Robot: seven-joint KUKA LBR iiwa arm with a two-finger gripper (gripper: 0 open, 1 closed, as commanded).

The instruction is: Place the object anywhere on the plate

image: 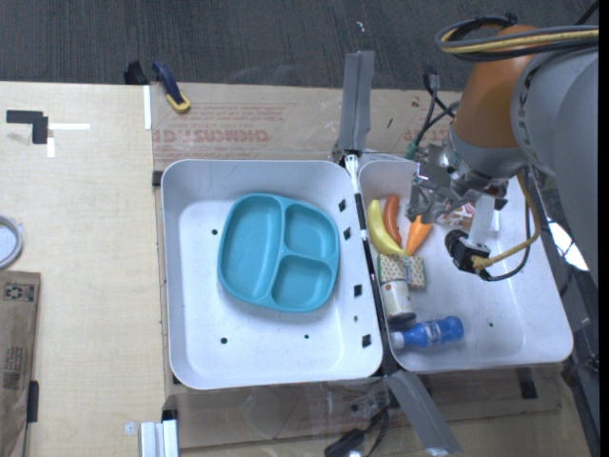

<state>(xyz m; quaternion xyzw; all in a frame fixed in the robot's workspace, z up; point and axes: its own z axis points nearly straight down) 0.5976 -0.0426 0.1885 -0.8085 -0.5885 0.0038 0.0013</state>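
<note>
A blue plate (279, 252) with three compartments lies in the left bin (190, 284). In the right bin (514, 322) lie a yellow banana (382, 229), an orange carrot (417, 233), a second orange piece (393, 210), a patterned packet (401, 269), a small jar (398, 300) and a blue bottle (428, 333). My gripper (425, 205) hangs over the upper left of the right bin, right above the carrot's top end. The wrist hides its fingertips.
A grey divider post (356, 103) rises between the bins at the back. A black cable loop (476, 255) hangs from the wrist over the right bin. A blue and yellow clamp (169, 88) and a tape roll (6, 243) lie on the bench to the left.
</note>
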